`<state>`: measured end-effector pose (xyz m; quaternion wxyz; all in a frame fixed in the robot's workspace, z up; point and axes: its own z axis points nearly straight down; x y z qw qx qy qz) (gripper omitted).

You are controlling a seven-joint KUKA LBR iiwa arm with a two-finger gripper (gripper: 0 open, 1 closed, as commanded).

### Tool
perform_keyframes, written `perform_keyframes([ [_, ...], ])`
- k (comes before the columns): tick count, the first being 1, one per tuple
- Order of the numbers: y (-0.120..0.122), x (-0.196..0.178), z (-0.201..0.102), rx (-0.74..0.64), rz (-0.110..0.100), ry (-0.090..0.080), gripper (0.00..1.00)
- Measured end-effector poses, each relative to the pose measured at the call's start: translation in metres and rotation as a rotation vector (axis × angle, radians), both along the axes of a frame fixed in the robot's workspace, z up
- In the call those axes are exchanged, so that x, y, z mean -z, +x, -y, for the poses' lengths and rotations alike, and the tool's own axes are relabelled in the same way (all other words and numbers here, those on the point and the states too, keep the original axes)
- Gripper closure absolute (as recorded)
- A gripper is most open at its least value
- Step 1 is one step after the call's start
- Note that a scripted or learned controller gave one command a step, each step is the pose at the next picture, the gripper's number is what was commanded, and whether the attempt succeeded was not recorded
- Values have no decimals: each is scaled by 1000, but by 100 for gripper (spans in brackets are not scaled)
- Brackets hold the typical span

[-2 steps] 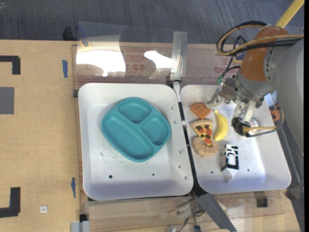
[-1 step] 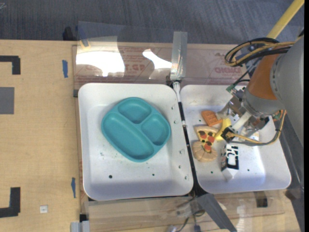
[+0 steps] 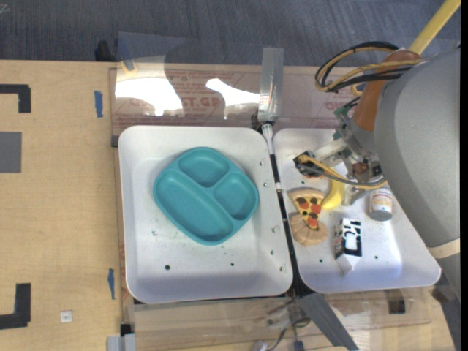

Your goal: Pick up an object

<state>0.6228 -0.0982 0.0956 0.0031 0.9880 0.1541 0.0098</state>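
My fingers (image 3: 349,168), their opening impossible to judge, hover just above the banana (image 3: 335,194): light, stiff, smooth plastic by its look, best pinched across its curved middle.

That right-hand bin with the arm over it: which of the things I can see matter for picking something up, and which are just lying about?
Part of the job:
- pincer, low over the right bin
- banana
- pizza slice
- black and white tube
- small bottle

Just lying about:
- teal divided plate in the left bin
- blue tape on the bench
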Motion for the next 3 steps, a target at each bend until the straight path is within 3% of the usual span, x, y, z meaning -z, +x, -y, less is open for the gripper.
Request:
perform_keyframes([
  [1, 3, -13, -2, -5, 7, -1, 100],
  [2, -31, -35, 56, 80, -21, 4, 100],
  [3, 33, 8, -9, 81, -15, 6, 100],
])
